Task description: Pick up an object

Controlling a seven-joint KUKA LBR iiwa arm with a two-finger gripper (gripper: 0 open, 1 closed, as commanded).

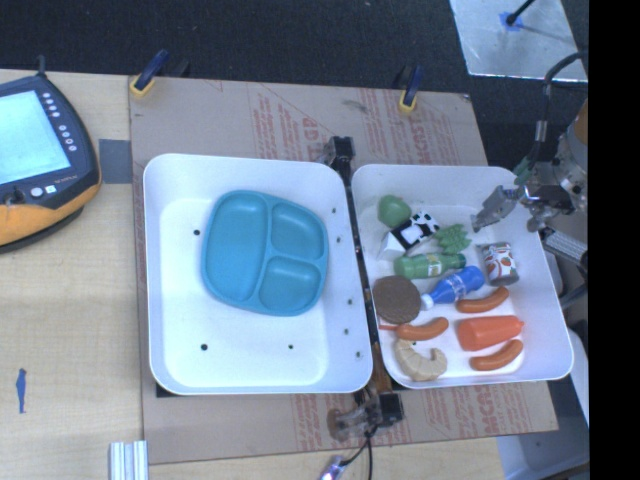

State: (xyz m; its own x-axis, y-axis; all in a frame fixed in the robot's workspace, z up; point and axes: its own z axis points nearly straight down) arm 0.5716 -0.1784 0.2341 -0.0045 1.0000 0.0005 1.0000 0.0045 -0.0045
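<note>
Hovering gripper (503, 208): sits over the upper right corner of the right bin (553, 303), coming in from the right edge, nothing seen between its fingers; can't tell if the claw is wide or narrow, too small and blurred
left bin (170, 268): white, shallow, holds one thing
blue plate (265, 253): three-compartment, lying flat in the left bin, tilted a bit, toward the upper middle
right bin contents: small toy foods clustered left to centre
green round toy (393, 209): top left of the cluster
black-and-white toy (415, 231): just below-right of the green round toy, touching or nearly
green leafy toy (455, 237): right of the black-and-white toy
green bottle (428, 265): lying on its side, mid bin
blue bottle (458, 285): lying slanted, white cap toward the brown disc (396, 299)
small can (499, 263): below the gripper, apart from it, red and white label
sausages: one (484, 300) under the can, one (424, 329) by the disc, one (496, 355) at the bottom right
orange carrot-like toy (489, 331): between the lower sausages
tan pastry (419, 361): bottom left of the right bin
tablet (35, 158): orange-edged, on the bench far left, well apart from the bins
clamps: yellow-blue (148, 73) and (409, 88) on the cardboard's top edge
</note>
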